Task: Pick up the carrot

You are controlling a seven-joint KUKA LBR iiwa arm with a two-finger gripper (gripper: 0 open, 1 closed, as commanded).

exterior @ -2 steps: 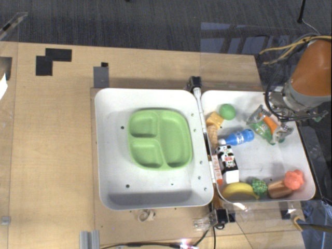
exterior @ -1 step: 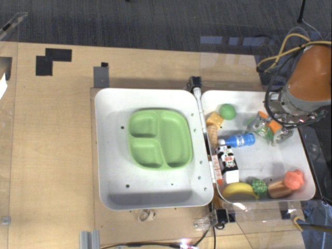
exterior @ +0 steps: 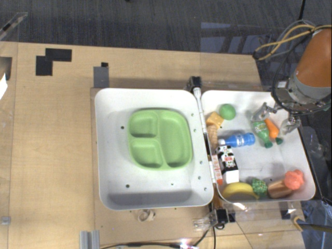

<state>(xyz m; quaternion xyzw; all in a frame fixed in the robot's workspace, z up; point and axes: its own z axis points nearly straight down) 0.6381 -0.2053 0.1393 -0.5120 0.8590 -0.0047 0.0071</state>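
You see the wooden bench [exterior: 46,154] spanning the frame, with two shallow white bins on it. The left bin [exterior: 111,154] fills the centre and holds a light green divided tray [exterior: 158,139], three compartments showing. The right bin [exterior: 298,154] sits just beside it, toward the right side of the frame.

The arm [exterior: 315,61] comes in at the upper right, its orange band above a grey wrist. Below it the gripper [exterior: 276,115] hangs over the upper right part of the right bin, its two fingers spread apart, one to each side of the carrot [exterior: 273,128]. The carrot lies on the bin floor between and slightly below the fingertips, orange, with green at its lower end, touching a green-and-clear packet [exterior: 261,127] on its left.

Across the rest of that bin you find a blue bottle [exterior: 239,139] near the middle, a banana [exterior: 239,190] at the bottom edge, a black-and-white carton [exterior: 226,160] above it, a green ball [exterior: 226,111] at the top, and a pink-orange item [exterior: 294,179] at the lower right corner.
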